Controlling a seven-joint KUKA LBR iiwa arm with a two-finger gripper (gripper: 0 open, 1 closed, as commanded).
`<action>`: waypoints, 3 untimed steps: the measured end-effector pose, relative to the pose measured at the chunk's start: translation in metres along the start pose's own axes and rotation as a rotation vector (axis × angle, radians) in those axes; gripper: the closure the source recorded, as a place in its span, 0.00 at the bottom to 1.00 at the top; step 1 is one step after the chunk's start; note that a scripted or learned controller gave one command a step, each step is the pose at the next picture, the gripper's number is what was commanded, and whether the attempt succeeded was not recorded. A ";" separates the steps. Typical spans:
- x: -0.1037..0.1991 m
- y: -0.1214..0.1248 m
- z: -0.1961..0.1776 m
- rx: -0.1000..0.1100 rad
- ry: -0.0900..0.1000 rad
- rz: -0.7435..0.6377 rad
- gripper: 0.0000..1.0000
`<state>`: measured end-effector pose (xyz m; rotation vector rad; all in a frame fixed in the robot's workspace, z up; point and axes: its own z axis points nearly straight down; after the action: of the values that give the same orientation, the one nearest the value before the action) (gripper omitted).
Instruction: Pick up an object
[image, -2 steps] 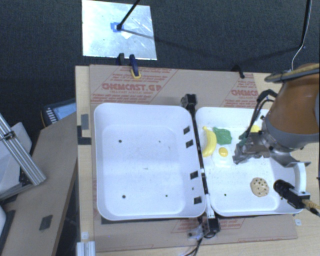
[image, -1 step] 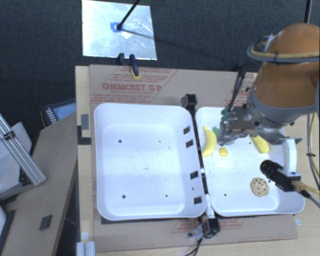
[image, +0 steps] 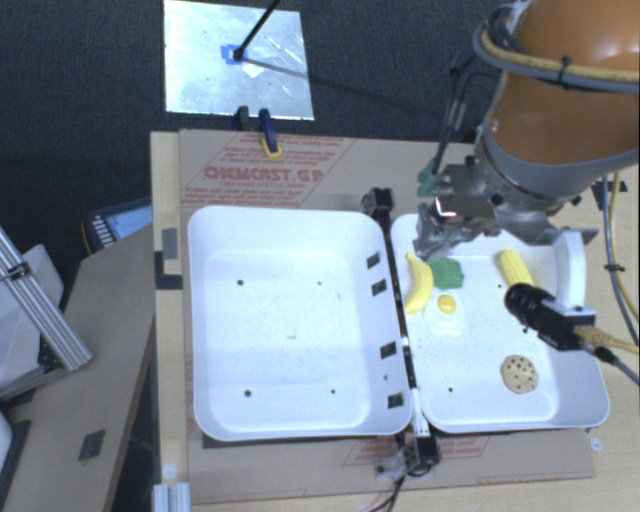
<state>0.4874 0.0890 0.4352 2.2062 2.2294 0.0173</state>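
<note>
A grey-and-orange arm (image: 560, 90) reaches in from the right over two white bins, and its gripper (image: 436, 246) hangs low above the far left corner of the right bin (image: 470, 402). From where I stand I cannot tell whether the pincer is apart or together, and nothing is visibly clamped in it.

The likeliest picks lie just below it. A banana (image: 418, 284) rests along the bin's left wall, with a green leaf (image: 449, 271) just beside it. A fried egg (image: 446, 307) sits nearer, close to the banana's lower tip. A yellow cob (image: 513, 267) lies to the right, and a cookie (image: 518, 374) sits well apart toward the near right. The left bin (image: 290, 330) holds no toys.

To do the step well, the gripper should probably settle on one thing, not the seam between banana and leaf. It should straddle the banana across its narrow width, keep off the bin wall, and go fully down before closing. The flat leaf looks harder to catch.
</note>
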 end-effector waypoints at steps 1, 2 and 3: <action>0.072 0.000 -0.047 0.004 0.000 -0.001 1.00; 0.067 0.000 -0.044 0.009 -0.003 0.006 0.00; 0.067 0.001 -0.055 0.007 -0.002 0.001 1.00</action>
<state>0.4871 0.1560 0.4909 2.2090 2.2310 0.0074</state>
